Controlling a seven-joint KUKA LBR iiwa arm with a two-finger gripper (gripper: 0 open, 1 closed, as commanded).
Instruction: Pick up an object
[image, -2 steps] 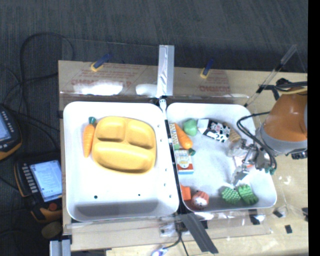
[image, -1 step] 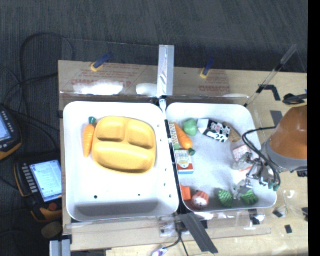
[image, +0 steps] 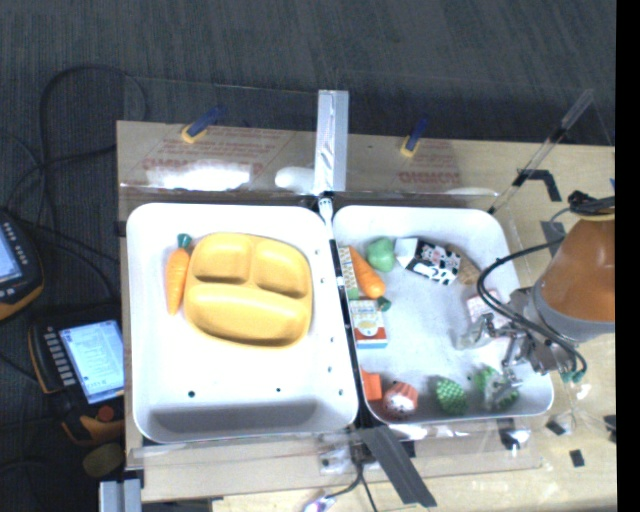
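Grey arm reaching in over the right bin (image: 495, 225), pincer (image: 515, 362) hanging low at its right side.

Its metal fingers are sitting just above the bin's lower right corner, close by a dark green piece (image: 492, 385); whether they are apart or together I cannot tell, and nothing is showing between them. To my eye the nearest pick is that green piece, or the green knobbly ball (image: 452, 393) beside it; both are lying near the wall, so coming straight down and clear of the rim looks wise. Along the left wall are lying a carrot (image: 364, 271) and a small carton (image: 367, 322), its printing too small to read. In the left bin (image: 145, 330) a yellow tray (image: 248, 290) and a second carrot (image: 177, 278) are lying side by side.
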